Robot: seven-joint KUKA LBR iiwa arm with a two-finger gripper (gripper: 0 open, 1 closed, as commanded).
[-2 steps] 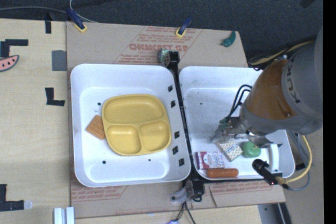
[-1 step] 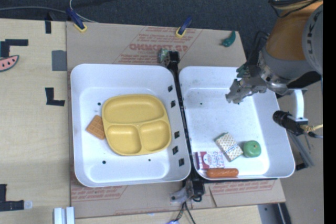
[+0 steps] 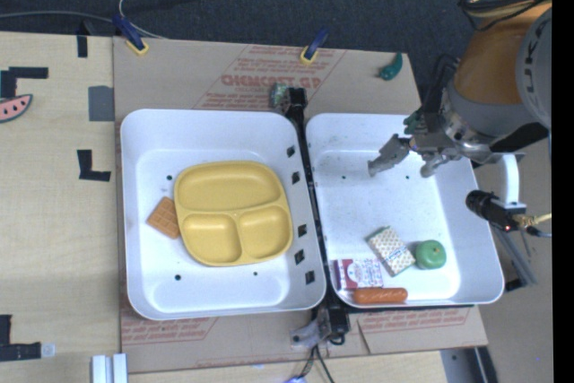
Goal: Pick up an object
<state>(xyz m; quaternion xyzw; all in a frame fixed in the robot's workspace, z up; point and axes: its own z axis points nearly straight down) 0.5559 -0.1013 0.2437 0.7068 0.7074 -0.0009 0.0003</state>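
Cardboard-topped bench, two white bins [image 3: 134,220]; right bin: green ball [image 3: 431,254], patterned box [image 3: 391,249], red sausage [image 3: 380,294]; fingers [image 3: 408,155] spread, empty

Open floor in the right bin, crowding in the left

The right bin [image 3: 466,287] is bare across its far and middle floor, where the gripper [image 3: 411,159] is seen; obstacles are gathered only along its near edge: a patterned box [image 3: 391,249], a green ball [image 3: 431,255] just beside it, a red-and-white packet [image 3: 357,271] and a sausage [image 3: 380,294] against the near wall. Most of the left bin [image 3: 143,282] is taken up by a yellow divided tray [image 3: 235,212], with a cracker [image 3: 164,217] tucked at its left side; narrow strips of floor are left along the far and near walls.
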